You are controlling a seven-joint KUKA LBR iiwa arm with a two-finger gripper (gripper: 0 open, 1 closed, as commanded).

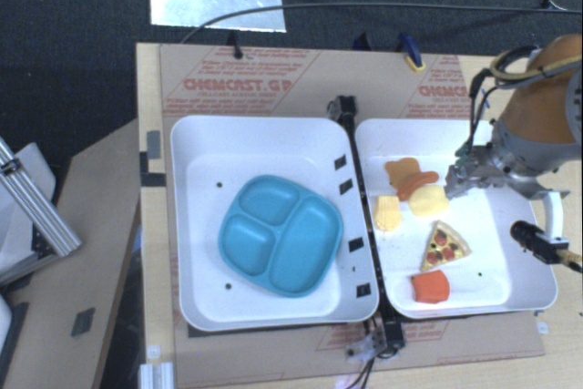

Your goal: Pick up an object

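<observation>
In the right bin (524,282) lie several toy foods: an orange piece with a reddish sausage (412,177) on it, a pale yellow round piece (427,200), a yellow block (388,213), a pizza slice (444,245) and an orange-red chunk (431,287). My gripper (458,178) hangs low over the bin's upper right part, just right of the yellow round piece and the sausage. Nothing is visibly held between its fingers.
The left bin (196,196) holds a blue divided plate (280,235). A black clip strip (355,196) runs along the joint between the bins. The grey arm with its orange band (547,109) comes in from the right. Cables cross the dark floor behind the bench.
</observation>
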